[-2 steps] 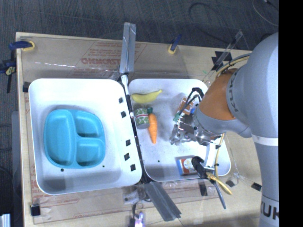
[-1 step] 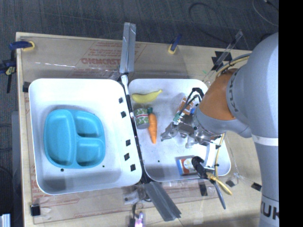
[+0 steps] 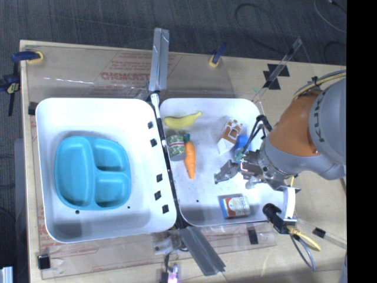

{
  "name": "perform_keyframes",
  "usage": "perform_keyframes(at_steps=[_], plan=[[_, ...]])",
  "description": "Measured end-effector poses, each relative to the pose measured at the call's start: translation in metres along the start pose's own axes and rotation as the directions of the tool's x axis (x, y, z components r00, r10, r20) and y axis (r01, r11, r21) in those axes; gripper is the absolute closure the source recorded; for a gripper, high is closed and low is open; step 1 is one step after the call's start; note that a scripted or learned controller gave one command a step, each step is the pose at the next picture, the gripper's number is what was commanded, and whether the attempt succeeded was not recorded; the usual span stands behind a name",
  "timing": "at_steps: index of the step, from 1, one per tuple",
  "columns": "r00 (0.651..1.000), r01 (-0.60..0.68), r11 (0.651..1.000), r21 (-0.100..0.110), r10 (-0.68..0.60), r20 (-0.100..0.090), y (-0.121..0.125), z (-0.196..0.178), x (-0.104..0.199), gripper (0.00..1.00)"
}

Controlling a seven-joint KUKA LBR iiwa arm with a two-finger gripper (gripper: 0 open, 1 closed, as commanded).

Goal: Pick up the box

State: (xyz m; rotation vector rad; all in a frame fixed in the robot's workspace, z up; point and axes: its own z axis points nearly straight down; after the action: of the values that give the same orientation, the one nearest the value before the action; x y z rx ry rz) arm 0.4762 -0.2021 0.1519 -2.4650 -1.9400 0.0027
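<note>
The box [image 3: 231,132] is a small orange and white carton lying in the upper right part of the right bin [image 3: 206,217]. My gripper [image 3: 230,173] hangs over the middle right of that bin, just below the box and apart from it. A blue object [image 3: 238,151] lies between the box and the gripper. I see nothing held in the gripper.
The right bin also holds a banana [image 3: 181,120], a small can [image 3: 176,146], a carrot [image 3: 189,160] and a red-labelled tin [image 3: 234,205] near the front wall. A blue divided plate [image 3: 92,171] fills the left bin [image 3: 47,217]. The arm [image 3: 306,140] covers the bin's right rim.
</note>
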Motion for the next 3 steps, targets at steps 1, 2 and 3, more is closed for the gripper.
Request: perform_keyframes(at_steps=[1, 2, 3], plan=[[0.999, 0.048, 0.999, -0.003, -0.048, 0.001, 0.002, 0.060, -0.001, 0.00], [0.999, 0.053, 0.999, -0.004, -0.053, 0.001, 0.002, 0.050, -0.001, 1.00], [0.999, 0.053, 0.999, -0.004, -0.053, 0.001, 0.002, 0.050, -0.001, 0.00]])
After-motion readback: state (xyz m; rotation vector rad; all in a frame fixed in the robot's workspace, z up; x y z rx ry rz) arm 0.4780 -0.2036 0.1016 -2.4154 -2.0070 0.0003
